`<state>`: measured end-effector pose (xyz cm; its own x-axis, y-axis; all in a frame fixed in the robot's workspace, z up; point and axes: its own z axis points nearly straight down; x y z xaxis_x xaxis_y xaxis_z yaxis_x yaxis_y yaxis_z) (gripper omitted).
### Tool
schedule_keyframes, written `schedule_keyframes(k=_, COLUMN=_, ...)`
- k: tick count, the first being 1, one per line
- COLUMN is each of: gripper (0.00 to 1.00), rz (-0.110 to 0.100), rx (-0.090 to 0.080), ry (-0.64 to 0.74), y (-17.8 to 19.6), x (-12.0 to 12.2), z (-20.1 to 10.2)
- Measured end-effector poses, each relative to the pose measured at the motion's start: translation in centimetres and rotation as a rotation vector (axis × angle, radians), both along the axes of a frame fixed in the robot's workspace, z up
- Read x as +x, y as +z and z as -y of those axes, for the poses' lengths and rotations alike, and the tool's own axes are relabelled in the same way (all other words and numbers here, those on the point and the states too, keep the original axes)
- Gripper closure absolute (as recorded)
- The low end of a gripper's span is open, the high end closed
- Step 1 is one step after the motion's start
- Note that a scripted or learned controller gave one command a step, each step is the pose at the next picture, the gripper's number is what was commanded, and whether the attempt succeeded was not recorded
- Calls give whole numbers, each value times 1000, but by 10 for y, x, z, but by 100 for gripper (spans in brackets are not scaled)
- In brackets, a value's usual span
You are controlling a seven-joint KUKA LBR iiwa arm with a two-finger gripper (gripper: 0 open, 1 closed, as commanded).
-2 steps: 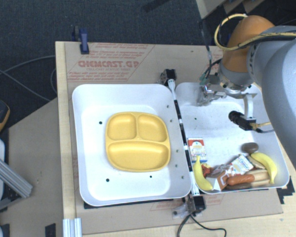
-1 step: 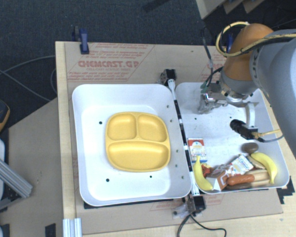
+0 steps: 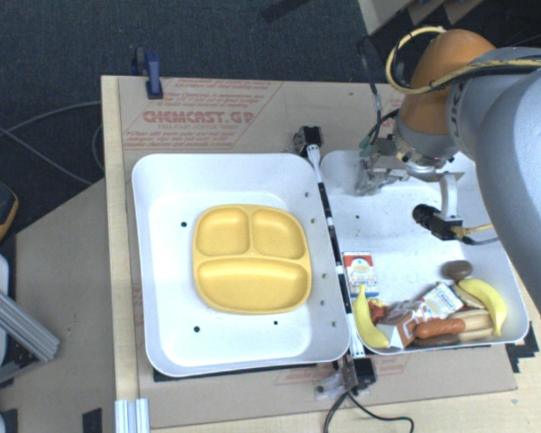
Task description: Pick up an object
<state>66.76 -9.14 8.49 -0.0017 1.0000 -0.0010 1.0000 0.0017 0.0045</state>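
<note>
My gripper (image 3: pixel 377 175) hangs low over the far left corner of the right bin (image 3: pixel 392 242), below the orange band of the arm. The objects lie apart from it at the near end of that bin. A small red and white carton (image 3: pixel 358 270) is by the left wall. One yellow banana (image 3: pixel 369 319) lies in the near left corner and a second banana (image 3: pixel 487 300) at the near right. Between them are a sausage (image 3: pixel 438 329), a white wrapper (image 3: pixel 443 298) and a small brown round piece (image 3: pixel 455 270).
The left bin (image 3: pixel 162 242) holds a yellow plate (image 3: pixel 251 258) with three compartments. A black cable fitting (image 3: pixel 433 220) sits over the right bin's far right part. The grey arm covers the bin's right side.
</note>
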Motion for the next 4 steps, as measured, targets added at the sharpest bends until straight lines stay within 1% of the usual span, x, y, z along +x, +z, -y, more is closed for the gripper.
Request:
schedule_keyframes(k=1, gripper=100, rz=-11, rx=2, ry=-4, y=0, x=-50, z=7)
schedule_keyframes(k=2, gripper=100, rz=-12, rx=3, ry=-4, y=-1, x=-109, z=7)
schedule_keyframes(k=3, gripper=100, rz=8, rx=-3, ry=2, y=1, x=4, z=35)
schedule_keyframes(k=4, gripper=100, rz=-7, rx=2, ry=0, y=0, x=-15, z=13)
